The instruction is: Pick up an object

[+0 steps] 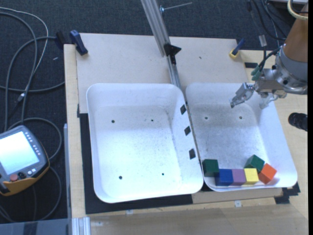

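Several small blocks lie in a row along the near edge of the right bin (pixel 274 131): a dark green one (pixel 211 167), blue (pixel 225 176), purple (pixel 238 176), yellow (pixel 251 175), and orange (pixel 267 173), with another green one (pixel 255 162) just behind. My gripper (pixel 252 100) hangs over the far part of the right bin, well away from the blocks. It is open, its fingers (pixel 239 96) spread apart with nothing between them.
The left bin (pixel 98 131) sits beside the right one. A slanted metal pole (pixel 155 21) rises behind the bins' shared edge. A blue clamp (pixel 78 41) and a yellow clamp (pixel 236 49) hold the board corners. A teach pendant (pixel 19 155) lies off the bench at left.
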